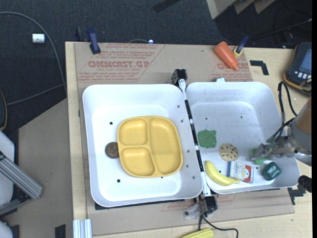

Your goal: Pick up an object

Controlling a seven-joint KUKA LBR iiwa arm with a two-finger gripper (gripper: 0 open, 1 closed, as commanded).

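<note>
My gripper (263, 152) reaches in from the right and sits low over the right edge of the right bin (233, 100). A small green piece (258, 158) lies right by its tip; I cannot tell whether they touch. Just in front of the gripper sits a dark green block (271, 171). Further left in this bin are a red, white and blue carton (240, 172), a banana (218, 174), a round cookie (228, 152) and a flat green leaf-like piece (207, 138).
The left bin (99, 108) holds a yellow divided plate (149, 146) with a brown round item (112, 149) at its left side. An orange carrot (227, 56) and a blue clamp (92, 41) lie on the bench behind the bins. Cables hang at the right.
</note>
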